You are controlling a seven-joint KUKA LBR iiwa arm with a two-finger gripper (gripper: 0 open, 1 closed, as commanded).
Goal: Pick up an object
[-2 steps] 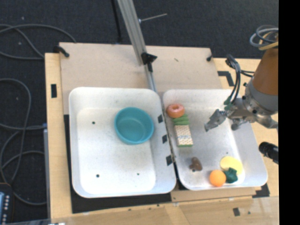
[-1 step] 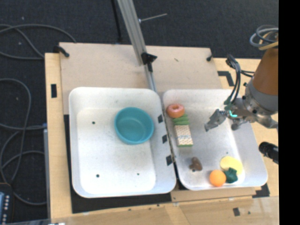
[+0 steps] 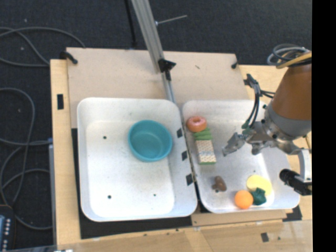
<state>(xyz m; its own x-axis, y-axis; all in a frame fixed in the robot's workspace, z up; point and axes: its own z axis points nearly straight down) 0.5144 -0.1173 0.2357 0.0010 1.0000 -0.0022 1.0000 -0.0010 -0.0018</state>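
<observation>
Your gripper [image 3: 234, 143] hangs over the middle of the right bin [image 3: 231, 109]; its fingers blur together, so you cannot tell how they stand, and nothing shows between them. Against that bin's left wall lie a pink doughnut [image 3: 197, 123], a green piece [image 3: 202, 136] and a speckled block [image 3: 206, 151]. Near its front edge: a small brown lump [image 3: 219, 184], an orange ball [image 3: 243, 199], a yellow object [image 3: 259, 183], and a dark green toy [image 3: 259, 196] too small to identify. A teal bowl [image 3: 150, 140] sits mid left bin [image 3: 100, 193].
</observation>
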